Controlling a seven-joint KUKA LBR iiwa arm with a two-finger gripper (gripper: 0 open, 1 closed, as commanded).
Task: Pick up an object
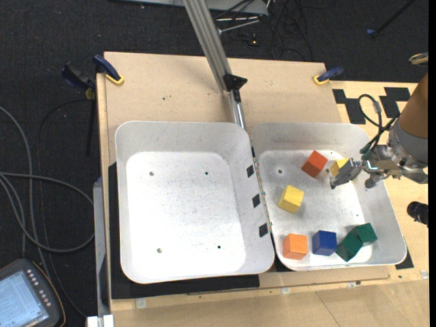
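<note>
High slanted view over both bins [129, 182]

We find no words, numbers or brand names that we can read. The small screen [24, 297] in the bottom left corner glows light blue with some marks on it, but they are too tiny and blurry for us to make out. On the tabletop [170, 87], near the far right corner, we see a pattern of black squares [381, 104]. It is only shapes, not letters.
</note>
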